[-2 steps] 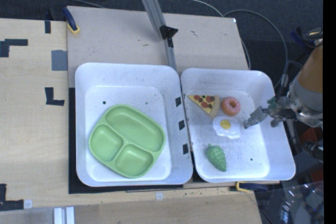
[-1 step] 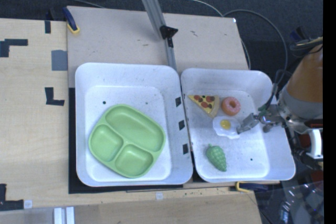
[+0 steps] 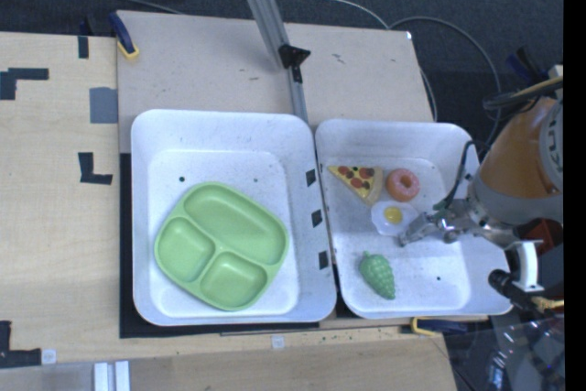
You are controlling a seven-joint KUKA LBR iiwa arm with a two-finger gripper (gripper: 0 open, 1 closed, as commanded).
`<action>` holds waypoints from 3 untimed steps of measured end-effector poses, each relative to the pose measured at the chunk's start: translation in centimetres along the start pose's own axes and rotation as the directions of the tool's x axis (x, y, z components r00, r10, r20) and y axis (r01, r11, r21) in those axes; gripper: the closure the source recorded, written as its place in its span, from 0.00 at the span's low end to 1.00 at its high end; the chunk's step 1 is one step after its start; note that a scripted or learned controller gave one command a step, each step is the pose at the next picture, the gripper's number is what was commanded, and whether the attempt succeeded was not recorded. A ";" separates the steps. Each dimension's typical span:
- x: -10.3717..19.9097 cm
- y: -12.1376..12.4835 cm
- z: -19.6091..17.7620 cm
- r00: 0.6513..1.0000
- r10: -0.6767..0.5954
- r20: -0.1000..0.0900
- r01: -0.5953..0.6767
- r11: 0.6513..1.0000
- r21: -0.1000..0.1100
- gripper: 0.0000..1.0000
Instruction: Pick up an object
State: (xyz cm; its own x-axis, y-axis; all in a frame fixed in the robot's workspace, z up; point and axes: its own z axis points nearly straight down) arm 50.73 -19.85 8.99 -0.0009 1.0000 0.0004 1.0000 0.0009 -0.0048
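Camera view looking down on two white bins sitting side by side on the bench (image 3: 211, 59).

Lying in the left bin (image 3: 139, 197), near its front edge: a green plate (image 3: 221, 244) with three parts.

Lying in the right bin (image 3: 458, 135), four small toys. Sitting near the back left corner: a pizza slice (image 3: 357, 179). Resting just beside it, toward the middle of the back edge: a pink donut (image 3: 403, 185). Lying in the middle of the bin, just in front of the donut: a fried egg (image 3: 391, 217). Sitting near the front edge, apart from the others: a green bumpy toy (image 3: 377, 276).

Reaching in over the right edge of the right bin: the grey and orange arm (image 3: 517, 165). Hanging low over the middle of the bin, just beside the fried egg on its right: the gripper (image 3: 407, 235). Pointing toward the egg. Too small and blurry for telling how far open the claw is. Not showing any toy caught in it, with all four toys lying on the bin floor.
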 end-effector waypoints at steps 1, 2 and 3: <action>0.0 0.1 -1.2 1.000 -0.001 -0.001 0.001 1.000 -0.002 1.00; -0.5 0.9 -6.1 1.000 0.000 0.002 0.000 1.000 -0.007 1.00; 0.2 0.9 -12.2 1.000 -0.002 0.002 0.002 1.000 -0.010 1.00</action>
State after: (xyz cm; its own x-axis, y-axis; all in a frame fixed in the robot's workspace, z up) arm 51.70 -19.68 21.21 -0.0025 1.0000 -0.0019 1.0000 0.0025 0.0050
